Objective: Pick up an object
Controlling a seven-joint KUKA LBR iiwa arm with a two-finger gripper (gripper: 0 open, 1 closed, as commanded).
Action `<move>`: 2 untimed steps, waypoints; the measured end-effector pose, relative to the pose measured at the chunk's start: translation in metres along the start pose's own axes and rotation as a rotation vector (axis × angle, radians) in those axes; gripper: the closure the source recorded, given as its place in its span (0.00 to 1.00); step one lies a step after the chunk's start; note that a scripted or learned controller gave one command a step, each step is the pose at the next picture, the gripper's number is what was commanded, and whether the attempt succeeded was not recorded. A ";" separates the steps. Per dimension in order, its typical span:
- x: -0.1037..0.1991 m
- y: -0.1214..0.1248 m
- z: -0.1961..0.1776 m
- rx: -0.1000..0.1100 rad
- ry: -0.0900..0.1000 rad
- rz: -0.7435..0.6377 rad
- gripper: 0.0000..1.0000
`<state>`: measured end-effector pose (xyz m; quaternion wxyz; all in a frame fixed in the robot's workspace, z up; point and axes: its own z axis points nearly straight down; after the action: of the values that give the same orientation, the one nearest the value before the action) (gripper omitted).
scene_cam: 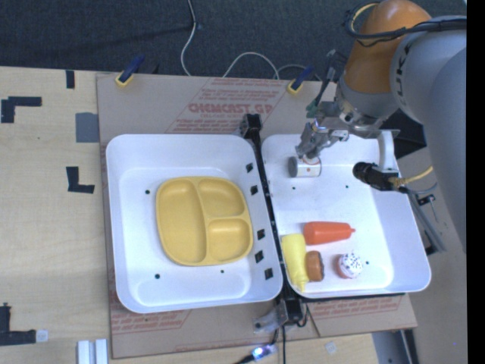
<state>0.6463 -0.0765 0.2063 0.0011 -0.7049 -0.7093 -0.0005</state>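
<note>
My gripper (306, 164) hangs low over the far left part of the right bin (341, 196), with bare white floor beneath it and nothing visibly held. An orange carrot-like toy (327, 233) lies in the middle of that bin, well in front of the gripper. Along the near edge sit a yellow banana-like piece (294, 260), a small brown item (314, 265) touching it, and a white and pink cupcake-like toy (351, 265). A yellow divided plate (203, 220) lies in the left bin (129, 203).
A black divider with clips (260, 196) runs between the two bins. Cardboard (227, 105) lies under them, with cables behind. The arm's grey body and orange band (383, 36) tower over the right bin's far right corner.
</note>
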 end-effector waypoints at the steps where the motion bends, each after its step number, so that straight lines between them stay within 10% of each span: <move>1: 0.049 -0.003 -0.012 0.000 0.000 0.000 1.00; 2: 0.096 -0.013 -0.016 0.002 0.000 0.000 1.00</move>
<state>0.6326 0.0189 0.2220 0.0015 -0.7050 -0.7092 0.0002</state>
